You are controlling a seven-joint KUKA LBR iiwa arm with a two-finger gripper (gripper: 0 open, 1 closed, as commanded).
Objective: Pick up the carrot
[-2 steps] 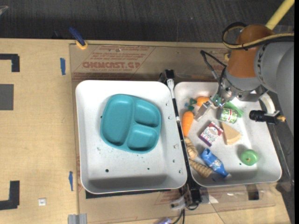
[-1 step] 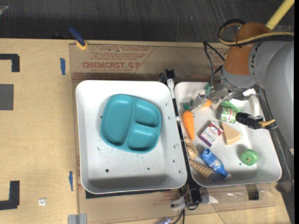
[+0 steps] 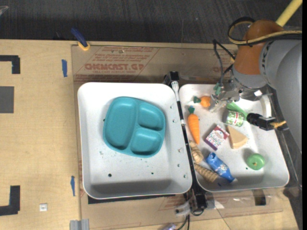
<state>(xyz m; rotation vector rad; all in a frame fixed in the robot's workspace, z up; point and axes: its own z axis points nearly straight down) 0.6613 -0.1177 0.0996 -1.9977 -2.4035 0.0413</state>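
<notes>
Carrot (image 3: 193, 127) lies below-left of hand (image 3: 221, 95), apart; hand state unclear.

A pale wooden worktop (image 3: 38, 143) filled the view under even light; black tape marks (image 3: 10, 63) and blue tape bits (image 3: 64, 68) dotted it. Beyond its far edge lay dark grey floor (image 3: 120, 11); a printed cardboard sheet (image 3: 120, 61) sat flat.

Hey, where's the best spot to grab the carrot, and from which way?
Probably the carrot's thick upper half, from straight above, closing across its width. It lies flat, lengthwise along the right bin's left wall, tapering toward the near end. The wall crowds one side, so stay centred.
</notes>
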